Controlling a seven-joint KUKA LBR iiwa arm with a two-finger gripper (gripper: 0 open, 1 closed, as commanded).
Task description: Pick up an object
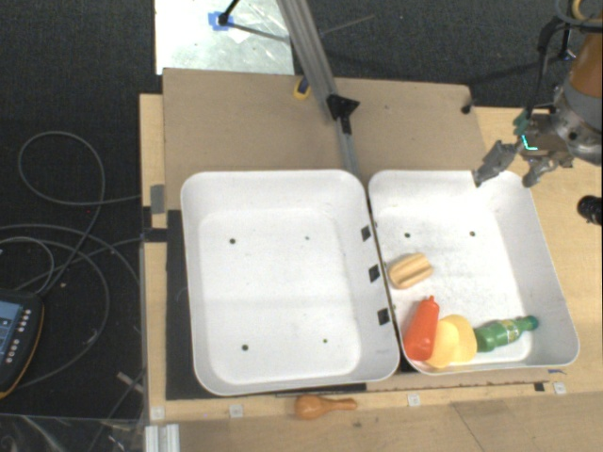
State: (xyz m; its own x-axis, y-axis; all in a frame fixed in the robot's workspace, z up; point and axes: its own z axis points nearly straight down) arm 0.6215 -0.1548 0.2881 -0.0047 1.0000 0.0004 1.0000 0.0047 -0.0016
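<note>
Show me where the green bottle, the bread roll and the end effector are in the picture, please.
green bottle (502, 331): camera view, middle of its body.
bread roll (410, 270): camera view, centre of its top.
end effector (510, 169): camera view, midway between its two fingertips.

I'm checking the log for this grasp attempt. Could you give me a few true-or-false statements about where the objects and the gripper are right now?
1. The gripper holds the green bottle. False: the bottle lies in the right bin, and nothing sits between the open fingers.
2. The red bottle touches the yellow object. True.
3. The hot dog bun lies in the left bin. False: it lies in the right bin, near the divide.
4. A tan pear-shaped object lies outside both bins, on the bench by the left bin's near edge. True.
5. The gripper hovers at the right bin's far right corner. True.
</note>
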